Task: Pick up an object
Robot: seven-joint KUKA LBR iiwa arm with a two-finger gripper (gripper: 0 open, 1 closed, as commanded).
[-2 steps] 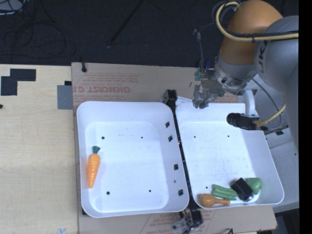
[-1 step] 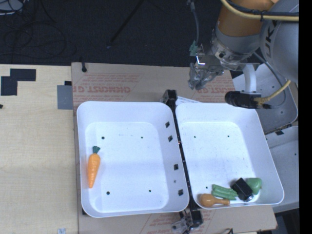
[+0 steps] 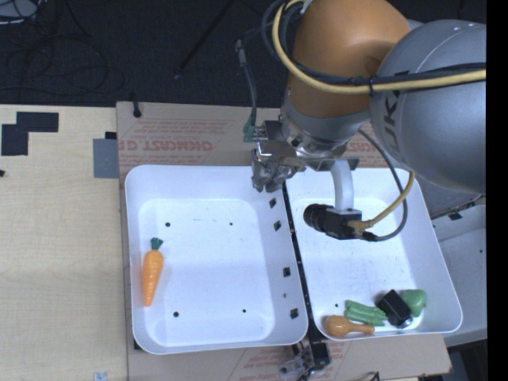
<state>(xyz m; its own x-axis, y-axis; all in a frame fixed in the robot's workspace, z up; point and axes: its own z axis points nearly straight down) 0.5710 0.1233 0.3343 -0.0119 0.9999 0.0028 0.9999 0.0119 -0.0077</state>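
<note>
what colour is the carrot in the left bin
Carrot: orange with a green top; camera view.

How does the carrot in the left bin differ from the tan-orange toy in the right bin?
The carrot is bright orange with a green top; the tan-orange toy is duller, without green. The carrot lies alone; the toy lies by a green pod. Both lie flat.

A carrot [image 3: 152,271] lies in the left bin [image 3: 208,262] (by its left wall), gripper [image 3: 267,183] well apart.
</note>
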